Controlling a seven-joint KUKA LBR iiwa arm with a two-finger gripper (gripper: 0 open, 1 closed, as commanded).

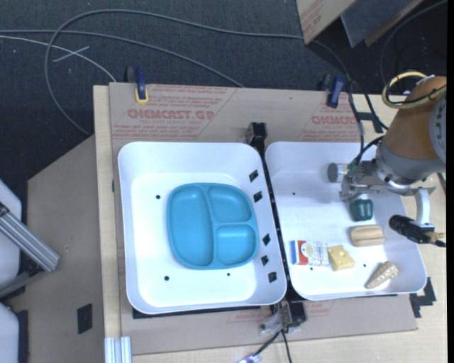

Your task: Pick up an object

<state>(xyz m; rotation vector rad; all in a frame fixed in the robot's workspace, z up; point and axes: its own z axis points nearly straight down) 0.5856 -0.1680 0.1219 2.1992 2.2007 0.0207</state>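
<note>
At the frame's right, the pincer (360,200) hangs over a green object (363,209), presumably to grasp it; I cannot tell its state.

dark carpet-like floor (50,92) — loose cables (85,28) trailing across it, cardboard box (323,18) at top.

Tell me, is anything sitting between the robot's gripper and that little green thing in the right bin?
Nothing visible does. The gripper hangs right over the green object, seemingly just above its top. The tan block lies just beyond it, to the side, not in the way.
</note>
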